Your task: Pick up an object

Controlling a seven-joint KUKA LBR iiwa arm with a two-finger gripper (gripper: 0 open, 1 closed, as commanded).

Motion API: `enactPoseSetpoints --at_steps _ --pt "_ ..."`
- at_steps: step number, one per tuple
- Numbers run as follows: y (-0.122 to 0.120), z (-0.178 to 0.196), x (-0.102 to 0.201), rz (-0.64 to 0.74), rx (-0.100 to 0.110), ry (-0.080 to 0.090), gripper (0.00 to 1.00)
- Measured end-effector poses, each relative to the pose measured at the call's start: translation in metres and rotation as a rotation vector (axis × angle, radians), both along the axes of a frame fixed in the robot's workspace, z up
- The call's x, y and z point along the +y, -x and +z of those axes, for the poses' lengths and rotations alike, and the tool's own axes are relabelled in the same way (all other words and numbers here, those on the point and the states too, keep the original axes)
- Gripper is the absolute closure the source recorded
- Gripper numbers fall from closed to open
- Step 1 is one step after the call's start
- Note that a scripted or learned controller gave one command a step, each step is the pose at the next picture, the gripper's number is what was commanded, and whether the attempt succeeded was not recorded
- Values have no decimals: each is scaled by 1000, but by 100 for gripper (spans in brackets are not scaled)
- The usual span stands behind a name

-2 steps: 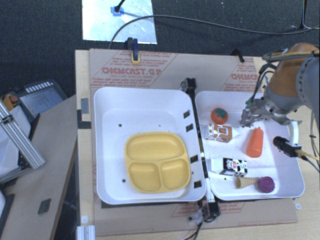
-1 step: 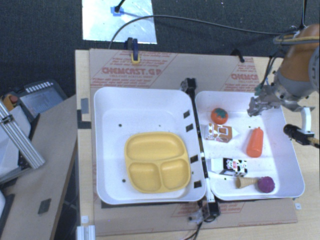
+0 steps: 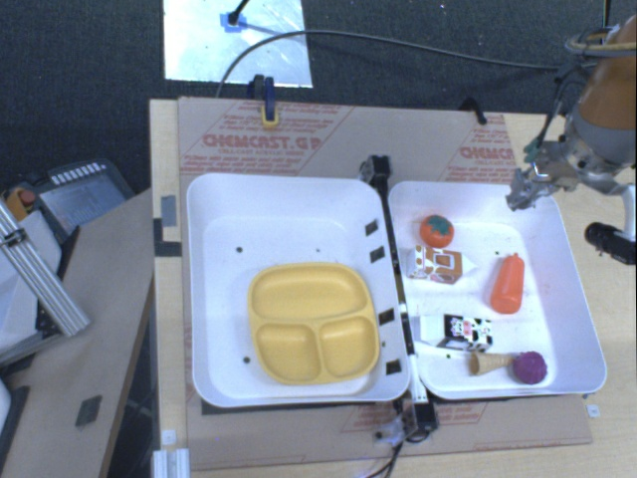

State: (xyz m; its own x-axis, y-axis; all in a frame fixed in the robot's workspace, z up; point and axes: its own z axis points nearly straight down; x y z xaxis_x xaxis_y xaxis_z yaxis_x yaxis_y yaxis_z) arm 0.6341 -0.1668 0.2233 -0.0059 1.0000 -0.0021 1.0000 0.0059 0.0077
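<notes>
Above the right white plastic bin's (image 3: 582, 297) far corner, my hand (image 3: 525, 189) hovers; its spread I cannot tell, with nothing held.

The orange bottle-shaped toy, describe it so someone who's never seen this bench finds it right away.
Look in the right bin. Near its right wall lies the orange bottle-shaped toy, past the brown-and-white carton. It is the only long, plain orange piece there.

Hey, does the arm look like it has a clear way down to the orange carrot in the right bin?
Probably yes. The carrot lies alone in the right bin, apart from the tomato and the small carton, with nothing on top. The tool is at that bin's far edge, with no obstacle between.
</notes>
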Motion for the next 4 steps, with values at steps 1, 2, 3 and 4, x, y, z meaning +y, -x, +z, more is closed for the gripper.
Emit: enactPoseSetpoints --at_steps 1,2,3,4 --pt "-1 22 0 0 3 -1 100" --pt "14 9 52 1 8 -2 100" --pt "29 18 99 2 7 -3 100" --pt "40 17 158 4 8 -4 100"
